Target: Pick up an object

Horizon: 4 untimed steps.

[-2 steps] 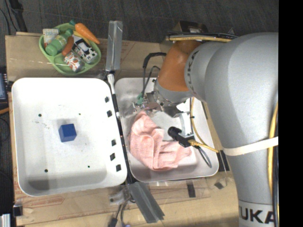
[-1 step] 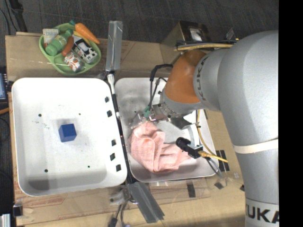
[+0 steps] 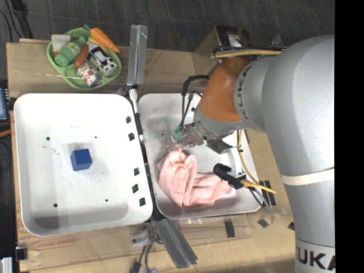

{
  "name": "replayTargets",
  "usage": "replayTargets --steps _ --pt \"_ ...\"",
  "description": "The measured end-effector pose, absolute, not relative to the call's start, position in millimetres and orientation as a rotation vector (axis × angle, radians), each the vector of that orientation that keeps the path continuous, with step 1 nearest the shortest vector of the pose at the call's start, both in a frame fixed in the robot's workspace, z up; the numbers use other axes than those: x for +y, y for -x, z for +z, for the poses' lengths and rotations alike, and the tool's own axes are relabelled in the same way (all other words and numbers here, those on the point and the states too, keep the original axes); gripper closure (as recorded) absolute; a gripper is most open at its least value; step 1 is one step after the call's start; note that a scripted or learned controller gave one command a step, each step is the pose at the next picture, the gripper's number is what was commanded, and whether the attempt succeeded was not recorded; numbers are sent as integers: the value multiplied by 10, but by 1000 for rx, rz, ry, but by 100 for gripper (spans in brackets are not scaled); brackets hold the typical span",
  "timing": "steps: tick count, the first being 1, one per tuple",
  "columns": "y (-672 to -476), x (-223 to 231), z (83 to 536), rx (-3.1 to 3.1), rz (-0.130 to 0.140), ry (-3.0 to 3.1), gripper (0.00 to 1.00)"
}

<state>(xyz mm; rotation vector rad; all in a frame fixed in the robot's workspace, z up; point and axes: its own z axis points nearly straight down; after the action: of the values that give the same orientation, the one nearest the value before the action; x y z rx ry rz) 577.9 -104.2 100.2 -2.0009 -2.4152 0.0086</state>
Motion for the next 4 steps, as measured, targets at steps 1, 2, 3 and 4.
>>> replayTargets --steps 1,2,3,4 --pt "-5780 -1038 1093 -2419 13 1994 100" --pt "-5780 -1038 1094 -2419 12 1994 0" --pt "-5818 -1063 913 -2432 6 1982 0" --pt "-5816 -1061 1007 -2433 8 1977 100"
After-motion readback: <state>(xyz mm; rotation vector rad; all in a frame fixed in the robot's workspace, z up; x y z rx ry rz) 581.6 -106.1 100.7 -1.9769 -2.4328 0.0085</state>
